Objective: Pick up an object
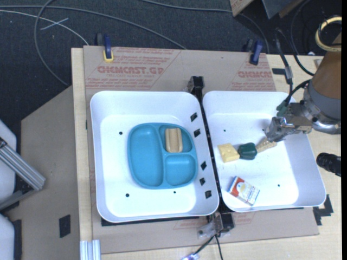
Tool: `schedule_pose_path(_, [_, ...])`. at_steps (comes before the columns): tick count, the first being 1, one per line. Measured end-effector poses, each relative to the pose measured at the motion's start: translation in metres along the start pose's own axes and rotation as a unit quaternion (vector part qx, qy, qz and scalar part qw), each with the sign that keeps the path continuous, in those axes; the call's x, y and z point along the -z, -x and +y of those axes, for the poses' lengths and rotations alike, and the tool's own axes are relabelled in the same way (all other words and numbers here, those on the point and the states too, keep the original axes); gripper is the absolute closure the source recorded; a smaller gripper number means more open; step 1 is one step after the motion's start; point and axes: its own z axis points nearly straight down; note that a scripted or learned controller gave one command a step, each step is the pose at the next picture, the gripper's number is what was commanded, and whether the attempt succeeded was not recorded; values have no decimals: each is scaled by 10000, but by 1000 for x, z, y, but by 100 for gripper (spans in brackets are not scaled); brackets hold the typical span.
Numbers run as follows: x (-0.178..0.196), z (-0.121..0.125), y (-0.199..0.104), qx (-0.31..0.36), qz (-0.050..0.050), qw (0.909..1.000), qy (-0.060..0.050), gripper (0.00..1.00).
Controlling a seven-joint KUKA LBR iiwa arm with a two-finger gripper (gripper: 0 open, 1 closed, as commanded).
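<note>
In the right bin (303, 196), a small box (242, 190) lies nearest. Further back sit a yellow block (228, 153) and a green brush (250, 150), touching. The gripper (272, 132) hangs just past the brush handle. A blue plate (149, 158) holding 1 tan block (173, 140) is far left of the brush.

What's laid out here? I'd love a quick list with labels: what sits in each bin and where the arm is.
left bin: blue divided plate with a tan block in its upper right compartment
right bin: yellow block, dark green piece beside it, tan stick, small red and white box near the front
arm: reaching in from the right
tool: low over the right bin, near the stick's end
</note>
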Motion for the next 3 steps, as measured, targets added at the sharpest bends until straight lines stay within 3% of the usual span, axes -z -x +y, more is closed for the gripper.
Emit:
schedule_pose_path(2, [-34,36,-113,26,9,10000,-6,100])
schedule_pose_path(3, [-32,60,-163,24,10,10000,5,100])
